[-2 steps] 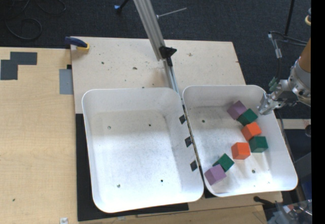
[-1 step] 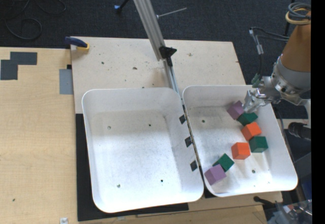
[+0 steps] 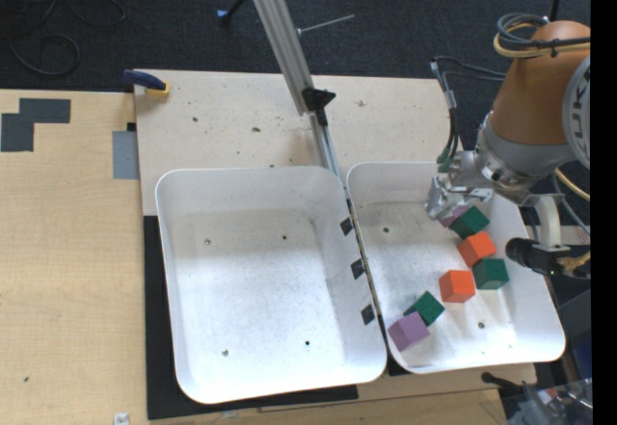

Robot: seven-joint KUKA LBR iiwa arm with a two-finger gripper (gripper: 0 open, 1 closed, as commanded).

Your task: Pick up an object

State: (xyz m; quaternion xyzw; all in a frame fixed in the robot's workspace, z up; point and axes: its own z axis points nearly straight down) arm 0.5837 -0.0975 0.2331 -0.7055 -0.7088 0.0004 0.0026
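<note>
The gripper (image 3: pixel 447 206) hangs low over the upper middle of the right bin (image 3: pixel 540 341), under the orange-banded wrist. Just to its lower right lies a dark green block (image 3: pixel 471 221), touching or nearly touching the fingertips. Below that sit an orange block (image 3: pixel 476 248), a green block (image 3: pixel 492 273) and a second orange block (image 3: pixel 457 285). Further toward the front lie a small green block (image 3: pixel 425 306) and a purple block (image 3: pixel 408 330). Nothing shows between the fingers.
The left bin (image 3: pixel 174 221) sits beside the right one, with a divider carrying black clips (image 3: pixel 357 268) between them. A slanted aluminium bar (image 3: pixel 285 42) rises behind the bins. A black handle (image 3: pixel 540 257) juts in at the right edge.
</note>
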